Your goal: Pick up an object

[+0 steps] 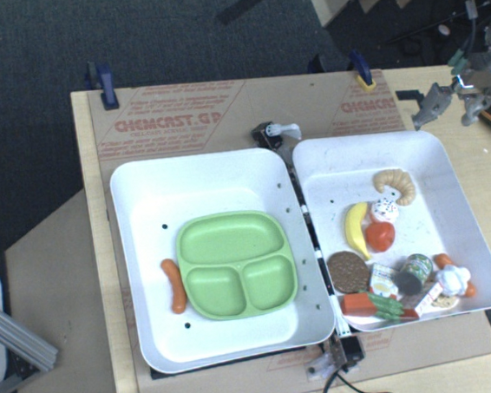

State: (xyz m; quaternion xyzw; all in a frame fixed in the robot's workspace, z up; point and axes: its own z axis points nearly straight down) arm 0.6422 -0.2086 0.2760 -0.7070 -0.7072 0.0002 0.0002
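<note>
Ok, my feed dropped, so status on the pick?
Gripper off the right bin's far corner, nothing seen in it. Banana amid packed toy food. Sausage lies beside green tray.

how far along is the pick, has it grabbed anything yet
Nothing looks picked yet. The gripper sits at the far right above the bench, outside the right bin, with nothing visible in it. The toys still lie there: banana, tomato, croissant. The sausage lies beside the green tray. The whole reach and grasp remain.
</note>
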